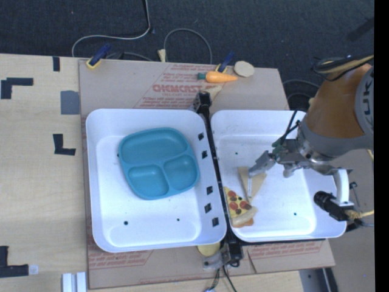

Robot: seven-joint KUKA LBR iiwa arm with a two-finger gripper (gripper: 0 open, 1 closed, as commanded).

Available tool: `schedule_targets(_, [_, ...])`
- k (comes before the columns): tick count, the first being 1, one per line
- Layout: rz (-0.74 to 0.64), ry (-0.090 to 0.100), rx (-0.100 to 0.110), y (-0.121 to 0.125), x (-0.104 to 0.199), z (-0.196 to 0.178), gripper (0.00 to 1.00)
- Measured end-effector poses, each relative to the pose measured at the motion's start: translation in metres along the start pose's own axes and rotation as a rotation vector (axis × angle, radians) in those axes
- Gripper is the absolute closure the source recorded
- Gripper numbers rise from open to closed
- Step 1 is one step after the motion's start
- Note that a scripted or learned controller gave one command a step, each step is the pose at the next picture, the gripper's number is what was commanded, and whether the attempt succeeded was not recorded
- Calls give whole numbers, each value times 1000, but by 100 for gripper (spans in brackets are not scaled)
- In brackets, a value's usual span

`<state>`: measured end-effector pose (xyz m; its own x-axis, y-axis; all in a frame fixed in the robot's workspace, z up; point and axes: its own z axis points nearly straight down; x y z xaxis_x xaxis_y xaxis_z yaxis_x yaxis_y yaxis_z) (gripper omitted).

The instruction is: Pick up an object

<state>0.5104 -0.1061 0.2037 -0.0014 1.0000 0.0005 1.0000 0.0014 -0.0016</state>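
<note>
While the worktop spreads pale and wood-grained under everything, a brown cardboard sheet lies on it and carries two shallow white bins side by side. The left bin holds a blue divided plate, set a little toward its upper half and apart from the bin walls. The right bin takes in the grey arm, which reaches from the right with its orange band showing above the wrist. Its pincer hangs low over the middle of that bin, its two fingers spread apart, one pointing left toward a pale wedge-shaped piece, the other further right. Nothing sits between the fingers. The wedge lies just left of and below the left fingertip, very near it; whether they touch I cannot tell. A toy pizza slice rests lower still, against the bin's left wall near its bottom corner, just beneath the wedge and apart from the pincer. Beyond the bins, on the cardboard's far edge, a small toy carrot lies beside a round beige piece
</note>
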Motion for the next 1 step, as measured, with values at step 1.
schedule_targets(1, [1,-11,-12,40,-9,120,0])
